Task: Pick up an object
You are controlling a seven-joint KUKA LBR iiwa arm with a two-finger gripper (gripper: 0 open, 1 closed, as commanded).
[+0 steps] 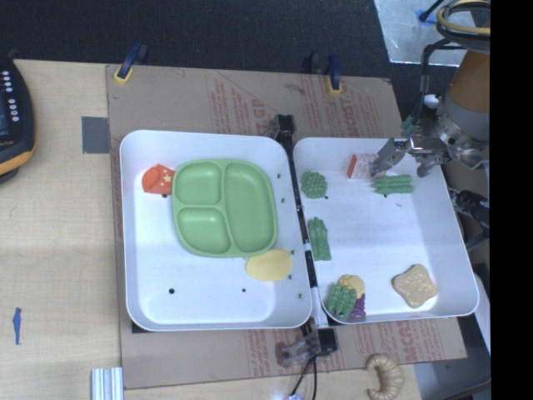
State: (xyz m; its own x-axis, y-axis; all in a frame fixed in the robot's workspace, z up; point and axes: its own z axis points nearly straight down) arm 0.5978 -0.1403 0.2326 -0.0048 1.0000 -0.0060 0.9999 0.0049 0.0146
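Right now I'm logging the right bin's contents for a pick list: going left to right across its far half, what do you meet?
Green broccoli-like piece → small orange-and-white item → gripper → green bean-like piece.

The two bins, the left bin and the right bin, are plain white. The divided plate is light green in one tone. The small piece beside it is red-orange with a small yellow mark. The flat oval piece is pale yellow. The broccoli-like piece, the long piece and the bean-like piece are dark green. The small packet is orange and white. The cracker-like piece is tan with small dots. The mixed bunch shows green, yellow and purple. The cardboard sheet is brown with faded red print. The clamps are blue and yellow. The tabletop is pale wood colour.
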